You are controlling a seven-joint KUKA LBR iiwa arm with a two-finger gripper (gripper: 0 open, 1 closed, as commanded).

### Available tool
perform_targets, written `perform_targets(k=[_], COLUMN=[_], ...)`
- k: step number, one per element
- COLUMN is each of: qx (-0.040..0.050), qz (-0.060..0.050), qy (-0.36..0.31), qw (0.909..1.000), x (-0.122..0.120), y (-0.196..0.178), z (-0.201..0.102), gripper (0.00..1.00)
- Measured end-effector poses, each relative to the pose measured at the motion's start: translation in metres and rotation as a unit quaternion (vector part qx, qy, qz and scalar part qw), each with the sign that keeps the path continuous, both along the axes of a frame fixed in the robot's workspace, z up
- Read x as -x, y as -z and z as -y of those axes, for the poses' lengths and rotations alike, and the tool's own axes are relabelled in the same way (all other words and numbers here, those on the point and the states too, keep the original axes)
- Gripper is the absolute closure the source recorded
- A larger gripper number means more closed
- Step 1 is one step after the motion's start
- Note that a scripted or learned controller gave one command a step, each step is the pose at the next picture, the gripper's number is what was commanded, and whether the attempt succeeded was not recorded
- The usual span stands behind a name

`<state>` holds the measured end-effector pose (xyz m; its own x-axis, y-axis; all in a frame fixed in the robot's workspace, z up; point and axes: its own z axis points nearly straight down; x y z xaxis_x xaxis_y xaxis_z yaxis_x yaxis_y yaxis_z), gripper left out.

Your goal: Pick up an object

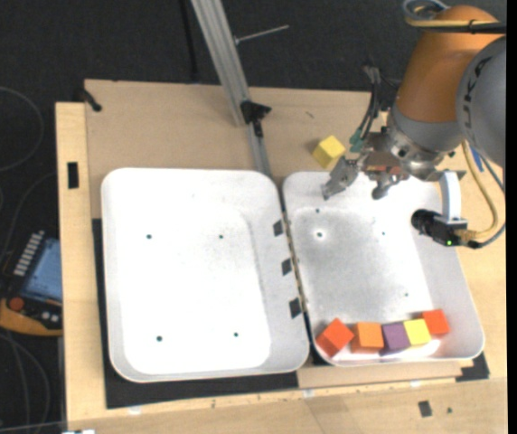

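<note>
Two fingers of the pincer [360, 183] are seen spread apart, with nothing gripped between them, over the far edge of the right bin [439, 269]. Just beyond and to its left, a yellow cube [329, 151] is spotted on the worktop [159, 125]. Well below it, five blocks [383, 334] are lined up along the bin's near wall.

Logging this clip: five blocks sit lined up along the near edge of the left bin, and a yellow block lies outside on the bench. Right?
Not quite. The camera view shows the five blocks lined up along the near edge of the right bin, not the left. The yellow block does lie outside on the bench.
</note>
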<state>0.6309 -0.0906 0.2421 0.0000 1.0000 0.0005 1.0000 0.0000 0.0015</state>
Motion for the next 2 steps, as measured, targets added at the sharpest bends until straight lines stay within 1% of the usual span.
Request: perform_targets(k=[1, 2], qx=[0.0003, 0.0003], qz=[-0.002, -0.002], qy=[-0.002, 0.001], qw=[1.0000, 1.0000], x=[0.042, 0.116], y=[0.020, 0.005], z=[-0.041, -0.057], gripper=[0.00, 0.00])
